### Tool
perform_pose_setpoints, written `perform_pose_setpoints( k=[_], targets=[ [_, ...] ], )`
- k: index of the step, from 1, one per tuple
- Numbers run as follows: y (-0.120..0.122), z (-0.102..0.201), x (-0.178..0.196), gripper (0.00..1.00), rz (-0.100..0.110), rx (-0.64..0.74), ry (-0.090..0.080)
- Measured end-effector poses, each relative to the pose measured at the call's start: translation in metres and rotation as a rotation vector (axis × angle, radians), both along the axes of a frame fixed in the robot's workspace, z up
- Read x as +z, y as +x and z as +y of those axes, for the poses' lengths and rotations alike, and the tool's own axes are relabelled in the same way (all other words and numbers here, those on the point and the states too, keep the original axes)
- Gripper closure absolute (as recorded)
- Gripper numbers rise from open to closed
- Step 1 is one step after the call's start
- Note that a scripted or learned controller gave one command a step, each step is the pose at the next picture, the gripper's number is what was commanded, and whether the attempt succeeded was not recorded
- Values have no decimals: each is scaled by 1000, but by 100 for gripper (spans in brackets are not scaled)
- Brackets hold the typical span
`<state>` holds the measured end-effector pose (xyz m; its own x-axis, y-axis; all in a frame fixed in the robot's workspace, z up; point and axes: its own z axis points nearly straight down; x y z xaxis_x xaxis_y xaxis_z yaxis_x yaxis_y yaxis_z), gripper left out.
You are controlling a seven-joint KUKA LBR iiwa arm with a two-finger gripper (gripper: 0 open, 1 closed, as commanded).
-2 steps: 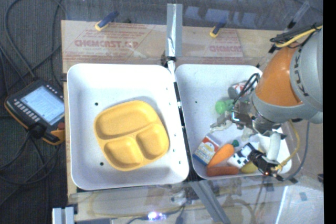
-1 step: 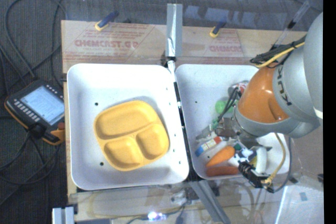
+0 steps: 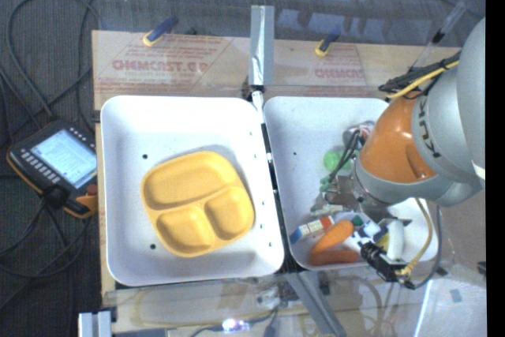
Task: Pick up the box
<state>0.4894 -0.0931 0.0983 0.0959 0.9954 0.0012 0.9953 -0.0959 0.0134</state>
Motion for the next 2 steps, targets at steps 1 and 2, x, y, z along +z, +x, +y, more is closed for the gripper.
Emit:
perform_pose_setpoints(
  k=[1,2],
  targets=[
    [0,0,0,0,1,0,0],
    [-1,1,7,100,7,2,2]
  ],
)
